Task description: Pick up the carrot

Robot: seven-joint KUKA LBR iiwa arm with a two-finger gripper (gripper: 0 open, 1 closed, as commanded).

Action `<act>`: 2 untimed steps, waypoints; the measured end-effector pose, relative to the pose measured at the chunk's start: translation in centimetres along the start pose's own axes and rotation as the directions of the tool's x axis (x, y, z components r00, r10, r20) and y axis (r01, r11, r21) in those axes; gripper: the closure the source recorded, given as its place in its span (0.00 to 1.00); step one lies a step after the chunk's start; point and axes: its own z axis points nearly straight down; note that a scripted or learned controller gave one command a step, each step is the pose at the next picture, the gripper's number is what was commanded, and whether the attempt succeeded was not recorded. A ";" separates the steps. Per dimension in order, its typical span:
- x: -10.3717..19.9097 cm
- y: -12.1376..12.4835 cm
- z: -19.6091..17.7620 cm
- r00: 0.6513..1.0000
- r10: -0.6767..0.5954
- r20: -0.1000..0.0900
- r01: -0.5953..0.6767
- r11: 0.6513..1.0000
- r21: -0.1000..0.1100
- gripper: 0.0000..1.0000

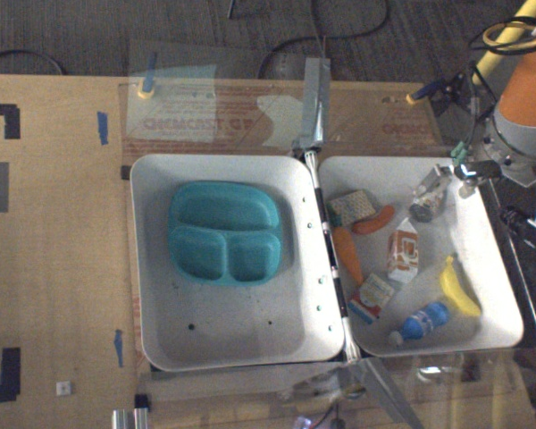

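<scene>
**One carrot waiting, gripper off at the far corner**

One gripper [436,193] hangs over the upper right part of the right bin [505,324]; whether it is released or clenched cannot be told from this view. It sits well apart from its target. Below it in the bin lie a white carton [404,251], a yellow banana [458,287] and a blue bottle [422,322]. Near the bin's left wall lies the carrot [347,254], running roughly top to bottom, with a red sausage [374,220] just above it and a small flat packet [372,295] below. Judging by its looks, the carrot is a light, stiff plastic toy, smooth and likely slippery; a grip across its thicker middle seems safest. The left bin [152,311] holds a teal divided tray [223,232].
</scene>
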 end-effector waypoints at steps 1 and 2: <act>6.9 -6.2 9.6 0.994 -0.109 0.000 0.109 0.994 -0.002 0.00; 6.9 -6.2 9.6 0.994 -0.109 0.000 0.109 0.994 -0.002 0.00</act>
